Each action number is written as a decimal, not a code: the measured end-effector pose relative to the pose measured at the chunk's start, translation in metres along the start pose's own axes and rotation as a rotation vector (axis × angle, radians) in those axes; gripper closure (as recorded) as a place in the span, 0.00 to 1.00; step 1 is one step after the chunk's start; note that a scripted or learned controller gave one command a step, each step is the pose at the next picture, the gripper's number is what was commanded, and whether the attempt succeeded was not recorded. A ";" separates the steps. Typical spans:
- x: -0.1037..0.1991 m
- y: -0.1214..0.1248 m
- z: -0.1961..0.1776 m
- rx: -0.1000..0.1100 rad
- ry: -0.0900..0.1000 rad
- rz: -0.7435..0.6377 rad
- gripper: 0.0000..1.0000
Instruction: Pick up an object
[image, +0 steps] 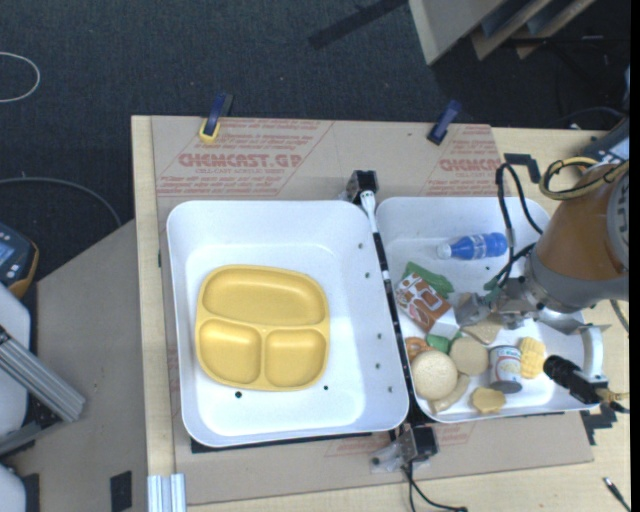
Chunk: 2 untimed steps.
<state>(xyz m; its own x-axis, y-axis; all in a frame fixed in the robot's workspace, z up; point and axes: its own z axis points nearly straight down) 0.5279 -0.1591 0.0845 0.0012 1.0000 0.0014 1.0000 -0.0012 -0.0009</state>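
Note:
The right bin (400, 225) holds several small objects. A blue water bottle (472, 246) lies near its back. A red-and-white snack packet (421, 297) sits by the left wall, and a round cream ball (435, 373) lies at the front. A small can (505, 366) stands beside a yellow corn piece (532, 355), with a flat tan piece (467, 355) to the can's left. My gripper (492, 312) is low over the middle of this pile, just above the tan piece and the can. The wrist hides what is under it.
The left bin (190, 235) holds a yellow three-compartment tray (263, 327). The arm's orange band (580, 240) hangs over the right bin's right side. Cables (520, 190) loop near the bin's back right corner. A black clamp (362, 185) sits between the bins.

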 end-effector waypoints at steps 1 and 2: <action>-0.001 0.001 -0.012 -0.004 -0.002 0.000 1.00; -0.005 -0.005 -0.058 -0.007 -0.004 0.000 1.00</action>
<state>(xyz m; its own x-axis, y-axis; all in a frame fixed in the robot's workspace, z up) 0.5233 -0.1640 0.1421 0.0011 1.0000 -0.0029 1.0000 -0.0011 0.0059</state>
